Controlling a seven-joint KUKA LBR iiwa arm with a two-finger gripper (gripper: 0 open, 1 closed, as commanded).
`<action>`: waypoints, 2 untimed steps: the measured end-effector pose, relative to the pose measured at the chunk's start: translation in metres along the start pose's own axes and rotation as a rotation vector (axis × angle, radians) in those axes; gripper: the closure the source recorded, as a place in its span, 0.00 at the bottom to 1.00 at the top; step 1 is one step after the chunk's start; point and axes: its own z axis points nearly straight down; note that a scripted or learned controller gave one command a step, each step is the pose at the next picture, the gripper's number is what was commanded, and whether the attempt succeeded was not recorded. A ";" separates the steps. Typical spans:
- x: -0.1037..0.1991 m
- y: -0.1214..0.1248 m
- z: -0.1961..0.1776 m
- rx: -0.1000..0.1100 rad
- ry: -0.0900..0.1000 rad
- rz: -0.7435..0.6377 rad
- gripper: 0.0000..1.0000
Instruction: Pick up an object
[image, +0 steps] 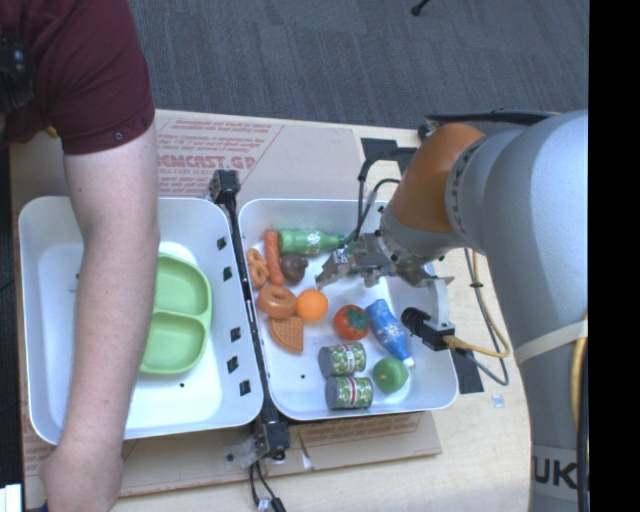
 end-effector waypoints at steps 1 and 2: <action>0.000 0.000 -0.010 0.002 -0.002 -0.005 1.00; 0.017 -0.016 -0.124 -0.004 0.001 0.001 1.00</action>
